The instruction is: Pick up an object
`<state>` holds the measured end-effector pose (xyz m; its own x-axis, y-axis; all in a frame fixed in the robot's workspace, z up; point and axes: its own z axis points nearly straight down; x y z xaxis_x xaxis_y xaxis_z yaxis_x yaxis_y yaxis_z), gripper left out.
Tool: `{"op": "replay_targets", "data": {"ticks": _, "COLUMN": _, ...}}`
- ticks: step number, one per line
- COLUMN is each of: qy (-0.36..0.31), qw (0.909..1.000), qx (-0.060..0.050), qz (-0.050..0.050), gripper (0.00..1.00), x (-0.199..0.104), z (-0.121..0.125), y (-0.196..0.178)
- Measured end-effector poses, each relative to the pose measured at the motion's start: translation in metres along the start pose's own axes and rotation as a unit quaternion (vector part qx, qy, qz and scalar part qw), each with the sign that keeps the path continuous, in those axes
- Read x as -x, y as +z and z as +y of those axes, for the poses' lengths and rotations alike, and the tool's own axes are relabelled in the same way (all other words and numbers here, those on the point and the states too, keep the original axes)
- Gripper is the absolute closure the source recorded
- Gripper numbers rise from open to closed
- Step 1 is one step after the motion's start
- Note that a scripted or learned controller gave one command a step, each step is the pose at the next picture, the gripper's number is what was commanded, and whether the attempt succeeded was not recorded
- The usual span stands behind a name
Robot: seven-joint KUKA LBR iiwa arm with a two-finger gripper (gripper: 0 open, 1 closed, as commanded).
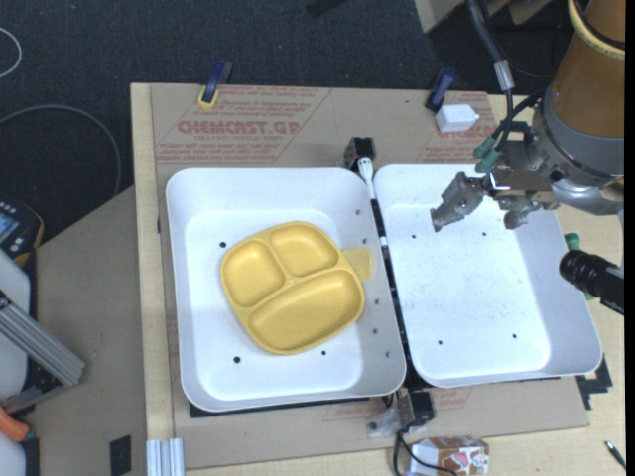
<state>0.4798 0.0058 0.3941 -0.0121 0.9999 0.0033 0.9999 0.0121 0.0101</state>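
While the near edge of the bench is taken up by loose cables and a small brown-and-white packet [458, 455], the action is found further back. A yellow plastic plate with three compartments [292, 286] is seen lying flat in the left shallow white bin [189, 266], slightly toward that bin's right side, with a small yellow tab at its right edge close to the black divider between the bins. The right shallow white bin [496, 305] is seen beside it, its floor speckled with dark marks. Over the far part of that right bin, the two-finger gripper [486, 204] is held above the floor, well apart from the plate. Its fingers are spread apart, and nothing is held between them. Behind it, the grey arm with its orange band [595, 67] is seen reaching in from the right. At the far edge, a small white block [456, 118] and two blue clamps are seen on the brown board.
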Motion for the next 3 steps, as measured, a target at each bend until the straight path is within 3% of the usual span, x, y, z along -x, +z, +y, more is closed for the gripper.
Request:
{"op": "replay_targets", "data": {"ticks": 1, "qy": 0.005, "qw": 1.0, "qx": -0.003, "qz": -0.002, "gripper": 1.0, "x": 0.006, "z": 0.001, "y": -0.006}}
{"op": "replay_targets", "data": {"ticks": 2, "qy": 0.001, "qw": 1.0, "qx": -0.006, "qz": -0.001, "gripper": 1.0, "x": -0.082, "z": 0.0, "y": 0.004}}
{"op": "replay_targets", "data": {"ticks": 3, "qy": 0.005, "qw": 1.0, "qx": -0.003, "qz": -0.002, "gripper": 1.0, "x": -0.09, "z": 0.001, "y": -0.014}}
